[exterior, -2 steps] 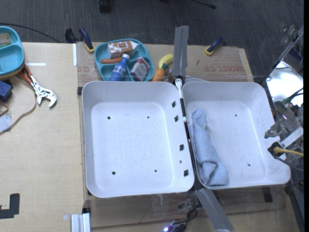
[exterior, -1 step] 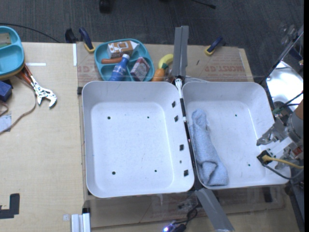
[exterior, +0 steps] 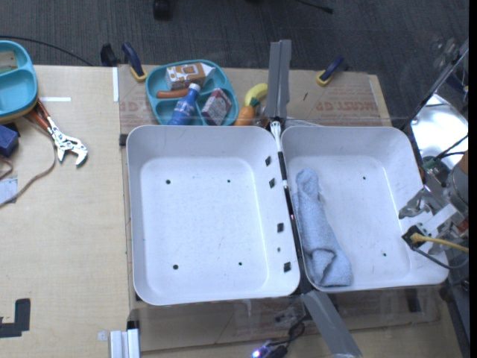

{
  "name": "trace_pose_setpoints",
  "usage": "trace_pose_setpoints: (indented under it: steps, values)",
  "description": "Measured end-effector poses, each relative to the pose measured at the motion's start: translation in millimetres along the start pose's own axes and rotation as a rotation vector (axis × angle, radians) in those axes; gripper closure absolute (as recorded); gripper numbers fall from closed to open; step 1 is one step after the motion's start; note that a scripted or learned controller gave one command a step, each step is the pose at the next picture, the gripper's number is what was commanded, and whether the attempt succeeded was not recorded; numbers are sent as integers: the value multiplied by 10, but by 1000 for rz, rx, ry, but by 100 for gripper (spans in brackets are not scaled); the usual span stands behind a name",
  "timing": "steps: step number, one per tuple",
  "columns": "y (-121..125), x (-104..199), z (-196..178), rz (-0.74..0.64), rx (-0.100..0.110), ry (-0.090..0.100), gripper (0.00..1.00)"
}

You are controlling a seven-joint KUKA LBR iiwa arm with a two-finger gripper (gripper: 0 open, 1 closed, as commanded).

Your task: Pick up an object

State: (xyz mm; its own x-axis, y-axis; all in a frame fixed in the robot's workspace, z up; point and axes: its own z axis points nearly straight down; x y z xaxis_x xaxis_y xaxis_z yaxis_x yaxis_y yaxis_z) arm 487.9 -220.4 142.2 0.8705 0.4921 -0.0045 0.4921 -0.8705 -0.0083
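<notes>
Cloth [exterior: 319,228], grey-blue, rolled long, lies in the right bin [exterior: 373,144] along its left wall, one end near the bin's lower left corner, other end about mid-wall. It sits well apart from the gripper [exterior: 423,222], across the bin floor to the gripper's left as seen from the camera. Nothing touching it.

Gripper is at the right bin's right rim, roughly over the wall, low on that side. Arm comes in from the right edge; wrist hardware and cables crowd that spot, a yellow-tipped cable just below the gripper. Whether it's spread or closed: can't tell, too cluttered. Nothing visibly in its grasp.

Left bin [exterior: 141,200] is further left of the gripper, beyond the cloth. Past the bins, up and left from the gripper: teal tray [exterior: 158,89] with small items, yellow banana-like piece [exterior: 256,93] beside it. Far left on the bench: wrench [exterior: 68,146].
</notes>
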Motion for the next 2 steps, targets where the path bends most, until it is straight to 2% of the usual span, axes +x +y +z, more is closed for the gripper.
trace_pose_setpoints:
  steps: [1,2]
  values:
    - [-48,-106,-100,7,-4,1,0]
    - [-50,-93,20,57,-4,2,0]
